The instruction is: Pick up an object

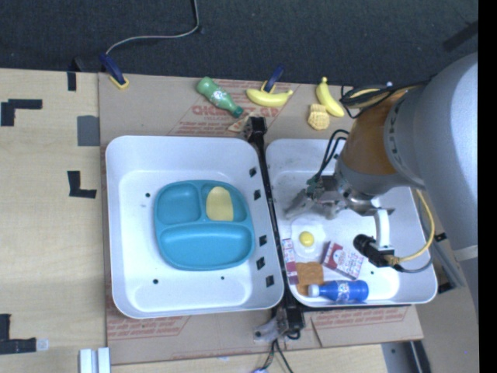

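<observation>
Fried egg (307, 238) just below pincer (304, 200).

Divided tray (203, 235) lies in the left bin (124, 208). Right bin (411, 286) holds egg (307, 238), packet (344, 261), bottle (338, 291) nearest.

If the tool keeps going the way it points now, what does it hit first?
The tool points left and down into the right bin. It would likely meet the bin's bare floor first, then the divider wall; the fried egg lies off that line. Depth is unclear.

Right bin's (404, 292) front crowded; far-left corner open.
</observation>
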Robot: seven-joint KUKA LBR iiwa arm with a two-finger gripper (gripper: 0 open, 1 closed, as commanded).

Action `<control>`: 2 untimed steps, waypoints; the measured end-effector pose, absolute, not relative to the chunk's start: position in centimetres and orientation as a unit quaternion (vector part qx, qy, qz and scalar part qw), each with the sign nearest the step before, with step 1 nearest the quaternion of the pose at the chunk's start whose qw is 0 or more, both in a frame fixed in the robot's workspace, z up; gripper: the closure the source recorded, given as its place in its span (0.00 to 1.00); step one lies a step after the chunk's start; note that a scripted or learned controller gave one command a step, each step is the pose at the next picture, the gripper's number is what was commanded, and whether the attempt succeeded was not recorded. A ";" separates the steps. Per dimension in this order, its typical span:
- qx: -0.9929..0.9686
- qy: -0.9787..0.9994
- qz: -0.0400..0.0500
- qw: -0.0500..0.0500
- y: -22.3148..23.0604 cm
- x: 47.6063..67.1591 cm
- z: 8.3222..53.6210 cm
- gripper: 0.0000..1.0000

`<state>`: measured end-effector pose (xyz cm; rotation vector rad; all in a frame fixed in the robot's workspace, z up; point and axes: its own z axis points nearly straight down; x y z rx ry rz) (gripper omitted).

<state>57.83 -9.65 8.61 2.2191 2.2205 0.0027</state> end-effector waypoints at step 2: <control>0.706 0.708 0.001 0.001 -10.3 60.6 8.6 0.00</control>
